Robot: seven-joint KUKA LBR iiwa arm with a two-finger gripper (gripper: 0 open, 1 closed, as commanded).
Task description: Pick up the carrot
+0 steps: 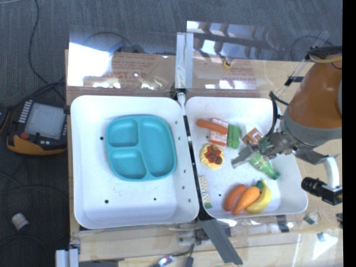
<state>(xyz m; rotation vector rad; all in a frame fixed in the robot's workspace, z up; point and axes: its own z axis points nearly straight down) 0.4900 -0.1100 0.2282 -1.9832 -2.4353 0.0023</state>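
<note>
Dark grey carpet surrounds the counter (311, 71), which carries two white bins side by side. On the left, one bin (89, 193) holds a blue divided plate (140, 147). On the right, the other bin (289, 196) holds toy food: the carrot (246, 199) lies near its front edge, touching a banana (260, 200) on one side and an orange sausage-shaped piece (234, 196) on the other. Above the bin's middle hangs the hand (245, 158), well apart from the carrot; whether it is open I cannot tell. A small pizza (212, 155) lies just beside it.
</note>
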